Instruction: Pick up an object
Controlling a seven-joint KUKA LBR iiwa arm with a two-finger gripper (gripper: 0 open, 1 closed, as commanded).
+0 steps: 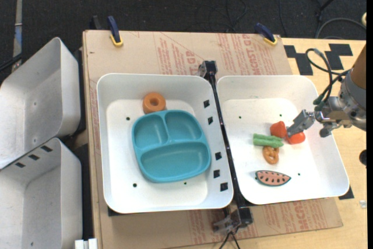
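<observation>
Where the arm is reaching in from the right: cropped by the frame edge.
Gripper [302, 123]: hanging over the right bin [326, 181], fingers' state not discernible.
Red toy [287, 132]: lying near that bin's centre, partly hidden under the gripper.
Green piece [267, 140]: touching the red toy.
Pretzel [270, 154]: sitting just below it.
Watermelon slice [273, 178]: lying near the front edge.
Left bin [111, 183]: carrying a teal tray [170, 146] and a doughnut [154, 102].

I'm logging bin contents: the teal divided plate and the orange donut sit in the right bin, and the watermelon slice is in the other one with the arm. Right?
Not quite. The camera view shows the teal divided plate and the orange donut in the left bin, not the right. The watermelon slice lies in the right bin, where the arm reaches in.
</observation>
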